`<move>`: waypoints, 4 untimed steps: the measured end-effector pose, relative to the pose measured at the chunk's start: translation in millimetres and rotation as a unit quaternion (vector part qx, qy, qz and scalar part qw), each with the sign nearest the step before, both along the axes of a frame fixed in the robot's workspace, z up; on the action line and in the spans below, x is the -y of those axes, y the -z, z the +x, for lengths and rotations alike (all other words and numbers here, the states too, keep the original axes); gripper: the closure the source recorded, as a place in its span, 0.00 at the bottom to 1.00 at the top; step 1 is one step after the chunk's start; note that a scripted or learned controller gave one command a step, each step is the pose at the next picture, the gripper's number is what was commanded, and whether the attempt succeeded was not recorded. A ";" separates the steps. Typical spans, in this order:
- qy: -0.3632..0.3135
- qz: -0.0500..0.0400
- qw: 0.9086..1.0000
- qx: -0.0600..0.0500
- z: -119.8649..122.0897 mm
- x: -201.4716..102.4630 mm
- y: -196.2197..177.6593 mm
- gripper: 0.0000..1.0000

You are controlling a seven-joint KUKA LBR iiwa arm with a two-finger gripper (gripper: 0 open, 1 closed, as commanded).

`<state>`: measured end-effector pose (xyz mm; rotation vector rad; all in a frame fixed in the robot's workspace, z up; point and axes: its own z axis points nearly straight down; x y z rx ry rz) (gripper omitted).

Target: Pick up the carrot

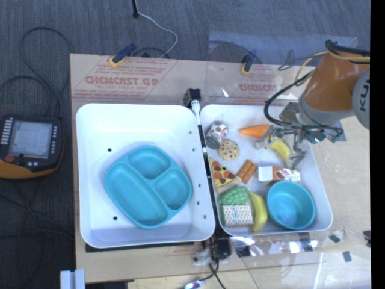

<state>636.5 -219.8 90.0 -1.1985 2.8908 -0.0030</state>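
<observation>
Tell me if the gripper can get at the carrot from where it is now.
Probably yes. The carrot lies bare on the right bin's floor, nothing on top of it, and the gripper hangs just beside its thick end. A yellow piece sits close under the gripper.

My carrot point(255, 130) is a small orange cone lying flat on the floor of the right bin point(322, 188), near its far edge, its pointed tip toward the left.

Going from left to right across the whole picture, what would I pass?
Handheld screen device → blue divided plate → cookie → carrot → blue bowl → the arm's orange band.
</observation>
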 end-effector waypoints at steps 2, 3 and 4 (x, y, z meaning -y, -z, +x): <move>0.133 -0.002 0.991 0.000 22.2 -36.7 -0.5 0.00; 0.134 -0.001 0.991 0.006 25.6 -37.4 -13.3 1.00; 0.134 -0.001 0.991 0.005 25.1 -37.7 -12.2 0.00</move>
